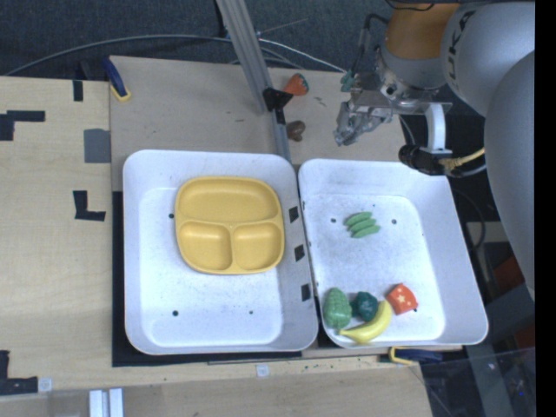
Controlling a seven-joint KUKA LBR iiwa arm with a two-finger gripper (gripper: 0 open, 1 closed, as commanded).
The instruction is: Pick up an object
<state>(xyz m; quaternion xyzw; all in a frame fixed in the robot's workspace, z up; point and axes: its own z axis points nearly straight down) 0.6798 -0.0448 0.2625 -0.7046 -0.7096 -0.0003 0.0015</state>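
Observation:
The right bin point(434, 200) holds a green pea pod point(362, 225) near its middle. Along its near edge lie a green vegetable point(337, 307), a dark green piece point(365, 305), a yellow banana point(372, 324) and a red-orange piece point(401, 298). My gripper point(354, 129) hangs above the bench just past the right bin's far edge, well away from all of them. Nothing shows between its fingers.
The left bin point(143, 233) holds a yellow three-compartment tray point(230, 224). A slanted metal pole point(248, 42) rises behind the bins. A small orange-red item point(298, 83) and a brown one point(296, 130) lie on the bench behind them.

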